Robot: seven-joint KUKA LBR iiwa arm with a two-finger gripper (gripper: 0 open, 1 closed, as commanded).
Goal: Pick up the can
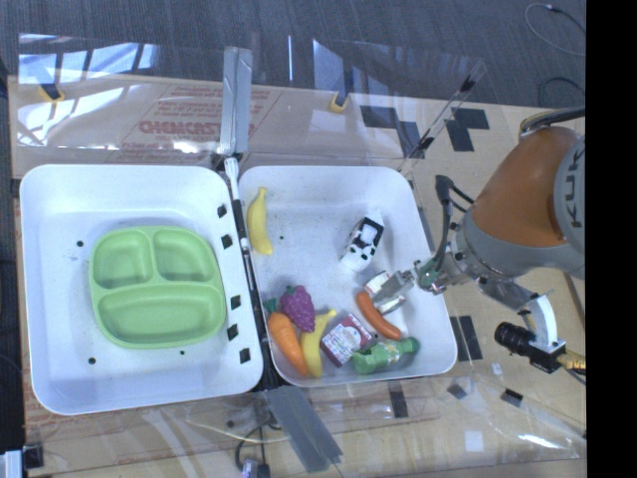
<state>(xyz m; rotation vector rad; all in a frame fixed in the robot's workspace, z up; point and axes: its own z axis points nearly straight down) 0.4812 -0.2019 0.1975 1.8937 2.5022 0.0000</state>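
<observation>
Gripper (396, 289) sits low at the right bin's (299, 182) right wall, on or just beside the can (384, 290) — I cannot tell its state. By my reading, the can is not yet lifted.

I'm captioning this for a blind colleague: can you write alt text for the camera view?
A grey and orange robot arm reaches from the right into the right bin, its gripper at a silver can among toy food. The left bin holds a green divided plate.
</observation>
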